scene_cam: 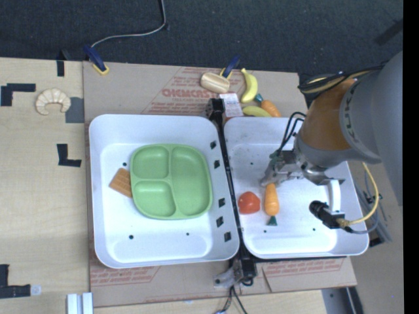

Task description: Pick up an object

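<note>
An orange toy carrot point(271, 200) with a small green tip lies lengthwise in the right bin point(294, 241), near its middle. A red tomato point(249, 203) sits just beside it, on its left.

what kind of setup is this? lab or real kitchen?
Likely a lab test bench, not a kitchen: two white bins clipped side by side on cardboard, toy food such as a carrot and tomato, and the end effector reaching in.

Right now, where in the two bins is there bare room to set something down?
Left bin: the front strip below the green plate. Right bin: front floor below the carrot and tomato. Crowded around the pincer.
</note>
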Robot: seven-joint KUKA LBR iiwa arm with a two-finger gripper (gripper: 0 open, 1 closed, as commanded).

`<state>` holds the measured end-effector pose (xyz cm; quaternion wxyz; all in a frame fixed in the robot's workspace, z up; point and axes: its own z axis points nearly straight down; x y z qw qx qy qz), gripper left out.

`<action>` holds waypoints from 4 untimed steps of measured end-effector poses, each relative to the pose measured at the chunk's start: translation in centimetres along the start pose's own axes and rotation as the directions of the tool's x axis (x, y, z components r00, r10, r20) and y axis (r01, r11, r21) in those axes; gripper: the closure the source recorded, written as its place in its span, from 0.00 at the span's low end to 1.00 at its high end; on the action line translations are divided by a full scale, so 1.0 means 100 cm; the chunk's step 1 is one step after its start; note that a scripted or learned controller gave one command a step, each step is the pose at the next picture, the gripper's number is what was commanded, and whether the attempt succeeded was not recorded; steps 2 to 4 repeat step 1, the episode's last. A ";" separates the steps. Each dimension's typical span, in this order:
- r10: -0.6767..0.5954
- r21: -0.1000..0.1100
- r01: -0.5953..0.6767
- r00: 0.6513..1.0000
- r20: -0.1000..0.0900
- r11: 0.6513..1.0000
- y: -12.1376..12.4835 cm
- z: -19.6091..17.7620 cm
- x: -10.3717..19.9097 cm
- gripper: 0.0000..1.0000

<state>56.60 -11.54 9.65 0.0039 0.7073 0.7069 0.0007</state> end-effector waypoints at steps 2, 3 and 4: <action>-0.003 0.007 0.003 1.000 -0.005 1.000 0.004 -0.088 0.085 1.00; -0.003 0.007 0.003 1.000 -0.005 1.000 0.004 -0.088 0.085 1.00; -0.003 0.007 0.003 1.000 -0.005 1.000 0.004 -0.088 0.085 1.00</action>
